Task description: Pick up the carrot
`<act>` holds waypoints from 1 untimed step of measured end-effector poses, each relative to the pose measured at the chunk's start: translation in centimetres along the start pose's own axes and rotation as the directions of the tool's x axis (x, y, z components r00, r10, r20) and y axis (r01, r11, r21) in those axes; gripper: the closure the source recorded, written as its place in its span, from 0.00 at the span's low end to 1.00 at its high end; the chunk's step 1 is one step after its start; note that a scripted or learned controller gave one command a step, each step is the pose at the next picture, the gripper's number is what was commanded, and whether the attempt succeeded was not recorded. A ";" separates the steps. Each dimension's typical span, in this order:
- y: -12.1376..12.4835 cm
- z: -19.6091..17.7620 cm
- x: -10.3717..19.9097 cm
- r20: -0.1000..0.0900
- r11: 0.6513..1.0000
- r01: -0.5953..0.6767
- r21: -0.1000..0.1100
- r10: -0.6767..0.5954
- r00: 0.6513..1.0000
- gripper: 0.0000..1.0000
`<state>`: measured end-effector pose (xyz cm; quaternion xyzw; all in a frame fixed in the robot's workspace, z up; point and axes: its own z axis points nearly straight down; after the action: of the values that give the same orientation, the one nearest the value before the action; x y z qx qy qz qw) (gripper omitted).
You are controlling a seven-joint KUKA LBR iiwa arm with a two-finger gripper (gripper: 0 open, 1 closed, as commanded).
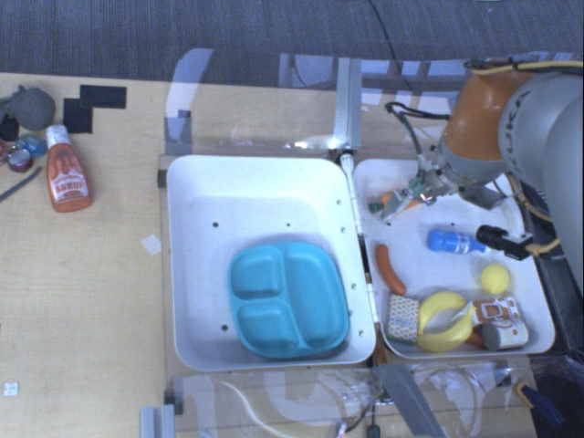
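Gripper (412, 192) is low in the right bin (540, 336), at its back left part. It sits right on the carrot (390, 197), a small orange bit poking out to its left. I cannot tell if it has the carrot. So the pick looks begun, not done; the lift is left. Near it lie a blue bottle (454, 241), a sausage (391, 269) and a banana (445, 320). No writing can be read.

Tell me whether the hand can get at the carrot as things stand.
Probably yes. The hand is already low over the carrot at the back of the right bin, and nothing lies on top of it; the blue bottle sits apart.
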<state>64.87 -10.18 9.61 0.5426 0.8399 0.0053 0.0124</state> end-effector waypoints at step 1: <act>0.3 -1.4 -0.1 0.006 1.000 0.000 -0.010 0.000 1.000 1.00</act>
<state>65.20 -10.16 11.06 0.5425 0.8398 0.0076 0.0176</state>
